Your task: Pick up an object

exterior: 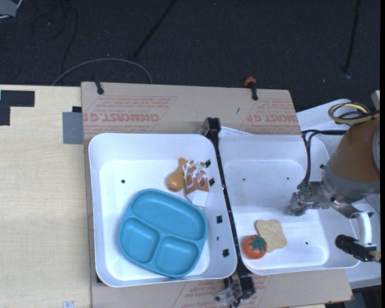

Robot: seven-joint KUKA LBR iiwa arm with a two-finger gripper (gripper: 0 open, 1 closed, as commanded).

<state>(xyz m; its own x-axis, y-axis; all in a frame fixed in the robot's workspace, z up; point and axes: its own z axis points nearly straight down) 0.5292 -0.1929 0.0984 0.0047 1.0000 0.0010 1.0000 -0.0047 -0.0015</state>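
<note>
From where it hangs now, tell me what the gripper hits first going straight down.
Probably the bare white floor of the right bin. The gripper sits up and right of the bread slice and tomato, though depth is hard to judge.

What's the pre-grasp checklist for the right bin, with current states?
1. Targets in right bin: tomato and bread slice present: ok.
2. Targets separated: tomato touches the bread slice: not ok.
3. Gripper over a target: it sits up and right of both: not ok.
4. Grasp state: cannot tell.
5. Path from gripper to bread slice unobstructed: ok.
6. Blue divided plate and left-bin items out of the way: ok.
</note>
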